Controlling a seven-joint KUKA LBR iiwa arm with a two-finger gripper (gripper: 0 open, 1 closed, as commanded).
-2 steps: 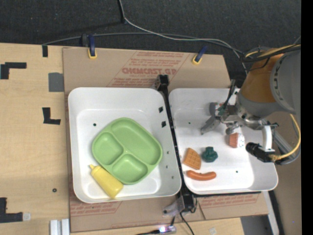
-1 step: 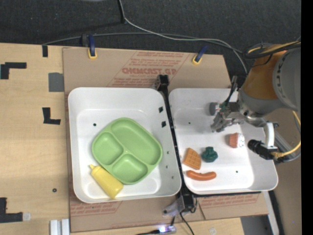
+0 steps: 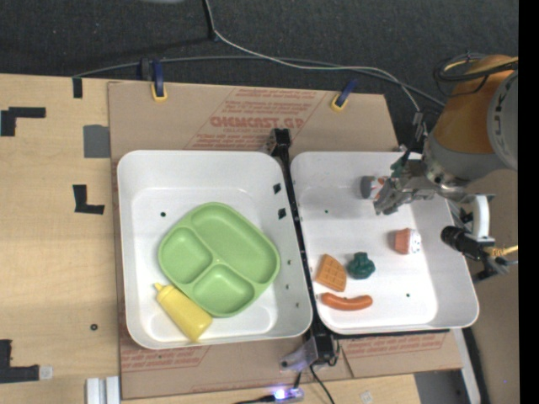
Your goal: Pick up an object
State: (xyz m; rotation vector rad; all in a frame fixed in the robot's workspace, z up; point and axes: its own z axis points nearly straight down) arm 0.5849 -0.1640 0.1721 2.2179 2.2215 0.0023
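My gripper [image 3: 381, 194] hangs over the upper middle of the right bin [image 3: 337, 175], at the end of the grey and orange arm coming in from the right. Nothing shows in its grasp. Below it on the bin floor lie an orange and white piece [image 3: 404, 241], a small dark green toy [image 3: 362, 266], an orange waffle [image 3: 331, 272] and a red sausage [image 3: 345, 302]. The nearest of these, the orange and white piece, lies a little below and to the right of the gripper.
The left bin [image 3: 135, 183] holds a green divided plate [image 3: 219, 257] and a yellow bottle [image 3: 183, 311] at its lower left. A black clip [image 3: 280, 141] sits where the bins meet. Cables run across the dark top of the bench.
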